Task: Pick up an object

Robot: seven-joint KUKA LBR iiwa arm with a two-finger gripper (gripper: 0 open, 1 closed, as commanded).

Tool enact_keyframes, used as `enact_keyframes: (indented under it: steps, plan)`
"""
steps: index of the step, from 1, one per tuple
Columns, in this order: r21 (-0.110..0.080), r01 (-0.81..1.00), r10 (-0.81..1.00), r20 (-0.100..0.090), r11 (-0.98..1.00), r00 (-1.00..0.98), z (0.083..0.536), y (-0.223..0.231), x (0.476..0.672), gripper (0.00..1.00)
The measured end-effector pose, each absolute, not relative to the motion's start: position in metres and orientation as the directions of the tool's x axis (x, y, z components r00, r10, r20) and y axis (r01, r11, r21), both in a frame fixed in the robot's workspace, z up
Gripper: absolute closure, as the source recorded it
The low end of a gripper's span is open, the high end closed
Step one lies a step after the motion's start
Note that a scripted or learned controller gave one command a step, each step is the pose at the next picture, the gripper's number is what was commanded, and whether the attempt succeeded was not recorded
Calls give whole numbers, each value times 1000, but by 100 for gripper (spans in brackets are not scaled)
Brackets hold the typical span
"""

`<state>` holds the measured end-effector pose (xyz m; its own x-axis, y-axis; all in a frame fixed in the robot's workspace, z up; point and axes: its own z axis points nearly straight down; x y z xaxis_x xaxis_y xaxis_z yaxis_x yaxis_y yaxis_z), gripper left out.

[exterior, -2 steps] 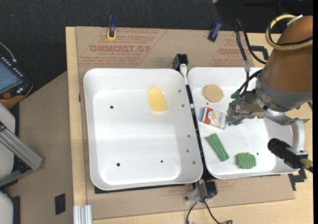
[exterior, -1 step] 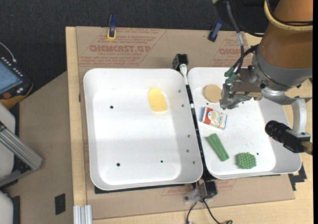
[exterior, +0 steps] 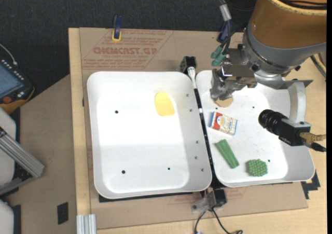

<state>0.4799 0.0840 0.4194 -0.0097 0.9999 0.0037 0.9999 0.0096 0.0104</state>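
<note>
My gripper (exterior: 223, 94) hangs low over the back left part of the right bin (exterior: 290, 173), right above a small tan round object (exterior: 225, 102) that peeks out under its tip. A red, white and blue packet (exterior: 223, 123) lies just in front of it. A green bar (exterior: 227, 153) and a green knobbly ball (exterior: 256, 167) lie nearer the front of that bin. A yellow oval object (exterior: 164, 104) rests in the left bin (exterior: 104, 139), toward its back right.
The two white bins sit side by side on a cardboard sheet (exterior: 124, 46) with a blue and yellow clip (exterior: 117, 29) at its back edge. A black cylindrical fixture (exterior: 280, 124) on a white bracket reaches over the right bin's right side.
</note>
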Motion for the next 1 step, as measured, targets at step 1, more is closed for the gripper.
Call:
enact_keyframes:
  steps: [1]
  plan:
    - [4,1000,1000,0,2,-2,426,80,480,100]
